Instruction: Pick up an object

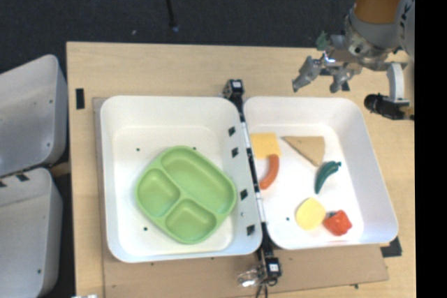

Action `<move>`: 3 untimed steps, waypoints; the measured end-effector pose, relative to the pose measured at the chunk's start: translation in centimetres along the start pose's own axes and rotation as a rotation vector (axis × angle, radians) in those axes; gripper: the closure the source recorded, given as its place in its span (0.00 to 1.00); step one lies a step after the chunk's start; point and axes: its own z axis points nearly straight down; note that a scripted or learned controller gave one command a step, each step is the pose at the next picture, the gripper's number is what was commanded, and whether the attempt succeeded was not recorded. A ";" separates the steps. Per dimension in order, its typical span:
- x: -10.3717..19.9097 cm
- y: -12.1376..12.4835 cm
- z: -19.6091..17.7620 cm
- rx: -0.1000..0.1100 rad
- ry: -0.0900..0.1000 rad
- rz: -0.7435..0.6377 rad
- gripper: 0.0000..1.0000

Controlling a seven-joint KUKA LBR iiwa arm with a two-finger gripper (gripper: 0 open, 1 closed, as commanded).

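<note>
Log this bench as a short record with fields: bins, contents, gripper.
left bin: holds a green divided plate
right bin: holds six toy foods
along divider: yellow cheese block, orange sausage
middle: tan wedge, dark green pepper
near edge: yellow lemon touching red pepper
gripper: fingers spread open, holding nothing, above the bench beyond the right bin's far rim
</note>
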 end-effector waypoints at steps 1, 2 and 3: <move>0.6 0.6 5.5 0.004 -0.002 -0.003 0.00; 1.0 1.5 10.6 0.005 -0.002 -0.005 0.00; 1.1 1.2 14.8 0.003 -0.002 -0.005 0.00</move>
